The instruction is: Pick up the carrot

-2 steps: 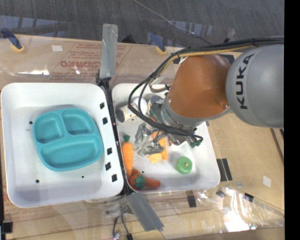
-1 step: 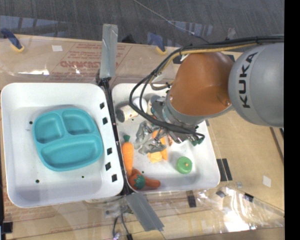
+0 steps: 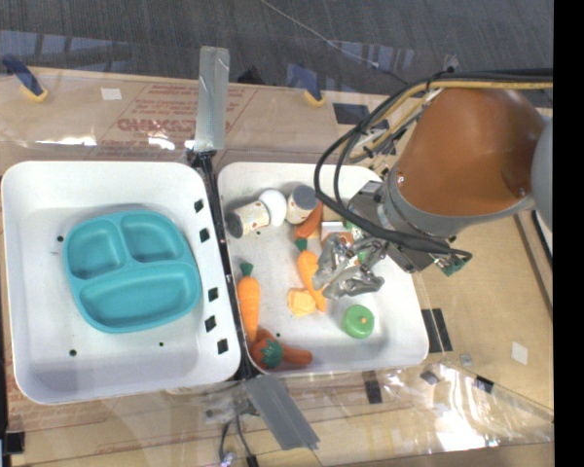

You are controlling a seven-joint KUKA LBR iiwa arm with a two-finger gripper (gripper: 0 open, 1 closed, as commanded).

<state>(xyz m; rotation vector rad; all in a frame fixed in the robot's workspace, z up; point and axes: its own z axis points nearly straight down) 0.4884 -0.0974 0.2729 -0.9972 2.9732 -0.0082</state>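
We see the arm [image 3: 472, 154] come in from the right and bend down over the right bin [image 3: 409, 334], its broad orange band filling the space above the bin's upper right corner, with black cables looping off its left side. Below the band the wrist points down and to the left, and the metal gripper [image 3: 343, 269] hangs near the middle of the right bin. We cannot tell how far its fingers are parted, nor whether anything sits between them, since the shiny parts blur together from this height. Taking the gripper as our landmark, one carrot [image 3: 310, 278] lies just to its left, long axis running up and down, its lower end touching or overlapping a small yellow-orange piece [image 3: 301, 303]. Another carrot [image 3: 248, 298] lies farther left of the gripper, close to the bin's left wall, with a red and brown toy [image 3: 277, 354] below it in the lower left corner. Above and left of the gripper rests an orange-red piece [image 3: 311, 221], beside two small white and grey cylinders [image 3: 258, 212]. Below and right of the gripper sits a green round toy [image 3: 358, 320]. Well to the left of the gripper, the left bin [image 3: 29, 358] holds a teal divided plate [image 3: 131, 269].
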